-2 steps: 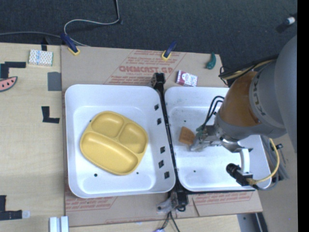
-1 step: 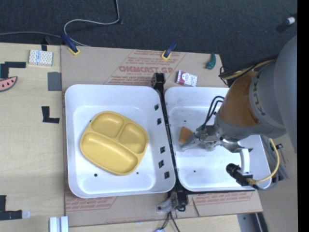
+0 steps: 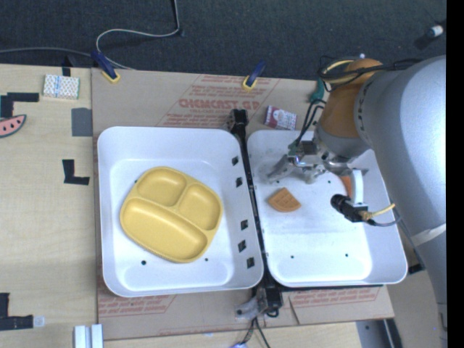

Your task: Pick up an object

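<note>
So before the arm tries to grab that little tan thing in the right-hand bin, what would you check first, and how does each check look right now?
1. Target in view: the tan piece lies uncovered on the floor of the right bin. Ok.
2. Room around the target: bare floor on all sides, nothing touching it. Ok.
3. Gripper lined up: it sits beside the piece, toward the bin's far edge, not over it. Not ok.
4. Gripper free of load: nothing seen between the fingers. Ok.
5. Fingers open enough: too small to judge. Cannot tell.
6. Yellow divided plate: it lies in the left bin, out of the way. Ok.
</note>
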Robot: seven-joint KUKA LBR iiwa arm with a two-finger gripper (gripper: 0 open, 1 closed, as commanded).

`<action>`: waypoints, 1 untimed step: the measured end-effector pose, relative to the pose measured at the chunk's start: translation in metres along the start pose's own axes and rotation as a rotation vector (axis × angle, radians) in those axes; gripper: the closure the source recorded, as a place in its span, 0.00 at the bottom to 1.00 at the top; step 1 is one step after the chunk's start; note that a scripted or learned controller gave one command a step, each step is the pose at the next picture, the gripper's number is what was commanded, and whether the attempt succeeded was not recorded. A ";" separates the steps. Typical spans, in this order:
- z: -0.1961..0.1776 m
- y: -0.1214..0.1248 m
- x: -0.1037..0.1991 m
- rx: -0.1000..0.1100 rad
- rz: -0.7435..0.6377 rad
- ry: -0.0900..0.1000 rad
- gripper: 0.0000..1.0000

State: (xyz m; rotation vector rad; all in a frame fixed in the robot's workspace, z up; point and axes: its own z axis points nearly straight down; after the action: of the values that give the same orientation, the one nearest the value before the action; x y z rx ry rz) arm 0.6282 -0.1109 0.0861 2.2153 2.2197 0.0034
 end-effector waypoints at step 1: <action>0.000 -0.065 0.008 0.003 0.001 0.001 0.00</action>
State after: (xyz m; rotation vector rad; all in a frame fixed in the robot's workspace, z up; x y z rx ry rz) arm 0.5632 -0.1031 0.0862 2.2184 2.2200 0.0013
